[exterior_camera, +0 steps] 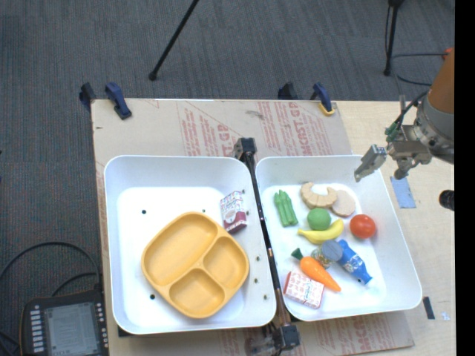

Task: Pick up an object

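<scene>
Looking down, camera view: bench board with two white bins side by side.
Arm: enters from right edge, orange band at upper right, grey wrist below it.
Gripper (386, 163): above the far right corner of the right bin (407, 273), over its rim; fingers spread apart, nothing between them.
Finger (369, 162): the nearer one angles down-left toward the bin's inside wall.
Right bin contents: green bean pod (285, 207) near the left wall; sliced bread piece (327, 198) at the far side; green ball (319, 218) just below the bread; banana (322, 233) touching the green ball from below; tomato (363, 227) right of the banana; blue bottle (347, 259) lying tilted in the middle; carrot (318, 270) beside the bottle, leaf end to the left; red-and-white carton (304, 289) at the near side, just below the carrot.
Left bin (119, 199): yellow divided tray (194, 264), three compartments, lying flat; small milk carton (234, 211) at the tray's far right corner, touching or just beside it, cannot tell which.
Gripper to objects: nearest piece is the bread, apart from the fingers.
</scene>
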Tool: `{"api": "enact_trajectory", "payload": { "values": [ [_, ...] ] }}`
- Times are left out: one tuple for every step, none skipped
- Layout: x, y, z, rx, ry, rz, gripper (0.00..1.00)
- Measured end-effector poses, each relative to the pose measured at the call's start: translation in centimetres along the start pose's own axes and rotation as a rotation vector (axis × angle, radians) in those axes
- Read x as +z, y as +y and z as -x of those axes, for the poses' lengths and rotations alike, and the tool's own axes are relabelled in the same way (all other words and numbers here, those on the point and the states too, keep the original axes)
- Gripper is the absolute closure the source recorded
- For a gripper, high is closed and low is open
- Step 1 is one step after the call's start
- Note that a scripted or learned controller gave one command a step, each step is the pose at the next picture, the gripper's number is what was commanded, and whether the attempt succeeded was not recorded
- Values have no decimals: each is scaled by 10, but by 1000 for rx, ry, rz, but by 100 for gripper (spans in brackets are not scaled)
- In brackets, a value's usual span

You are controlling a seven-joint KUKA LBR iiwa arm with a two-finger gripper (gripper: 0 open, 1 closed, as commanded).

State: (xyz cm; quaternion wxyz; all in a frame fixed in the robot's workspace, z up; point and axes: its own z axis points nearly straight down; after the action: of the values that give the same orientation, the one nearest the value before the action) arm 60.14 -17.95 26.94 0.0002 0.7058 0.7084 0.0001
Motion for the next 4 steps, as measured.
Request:
{"api": "enact_trajectory", "payload": {
  "values": [
    [146,22,16,3,2,-6,0],
    [182,35,-50,0,2,-3,0],
    [171,36,-50,0,2,-3,100],
    [80,44,-132,-1,2,1,100]
  ]
}}
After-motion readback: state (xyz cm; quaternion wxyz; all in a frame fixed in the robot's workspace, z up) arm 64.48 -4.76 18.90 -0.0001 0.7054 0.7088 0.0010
